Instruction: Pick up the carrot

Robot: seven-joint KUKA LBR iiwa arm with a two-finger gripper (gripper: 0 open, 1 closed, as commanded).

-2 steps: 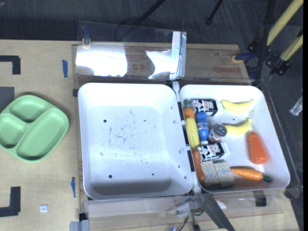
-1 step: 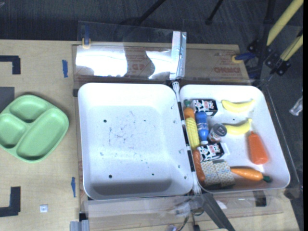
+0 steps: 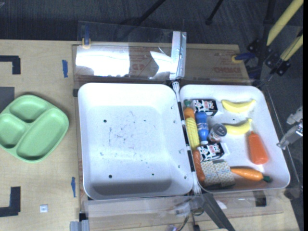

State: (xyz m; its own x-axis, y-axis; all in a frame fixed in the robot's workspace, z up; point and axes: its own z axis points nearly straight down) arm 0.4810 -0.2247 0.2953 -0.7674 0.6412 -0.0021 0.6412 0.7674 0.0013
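Carrot [image 3: 247, 173]: orange, tapered, green stem end pointing at the right bin's [image 3: 276, 129] near right corner, lying flat along the near edge. Just left of it a speckled packet [image 3: 217, 172]. A fatter orange piece [image 3: 258, 148] sits beyond it by the right edge. Two black-and-white cartons [image 3: 204, 106] carry print too small to read. Gripper [image 3: 294, 129] off the bin's right edge; can't tell its state.
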